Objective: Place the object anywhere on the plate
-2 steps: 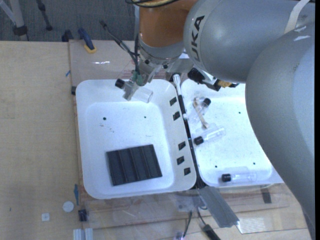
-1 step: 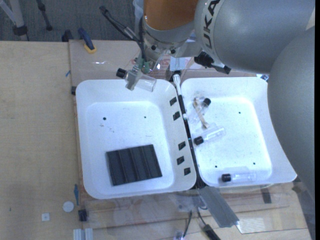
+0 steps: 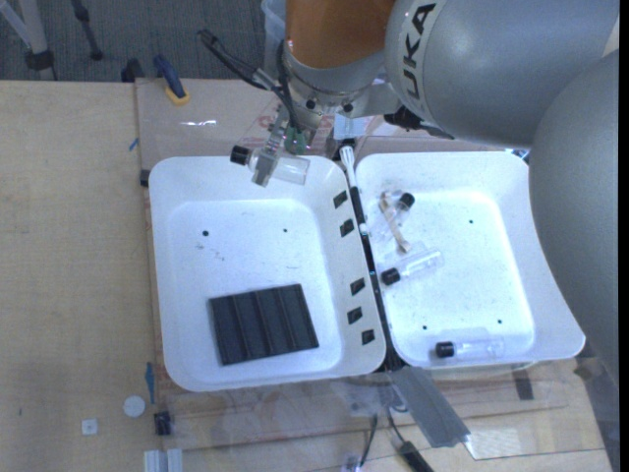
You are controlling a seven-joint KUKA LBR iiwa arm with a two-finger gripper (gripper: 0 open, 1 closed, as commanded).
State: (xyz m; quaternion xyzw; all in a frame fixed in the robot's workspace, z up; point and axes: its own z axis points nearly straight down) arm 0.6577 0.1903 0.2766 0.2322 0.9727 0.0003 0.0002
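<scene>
Above the left bin's (image 3: 172, 264) far rim, the gripper (image 3: 267, 165) fingers grip a clear black-capped vial (image 3: 270, 163); carry step, next descend onto the dark ribbed plate (image 3: 262, 324) near the front.

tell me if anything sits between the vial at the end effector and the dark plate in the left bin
Nothing visible does. The vial sits at the end effector over the left bin's far rim. The dark plate lies near that bin's near side, and the white floor between them shows just small specks.
</scene>
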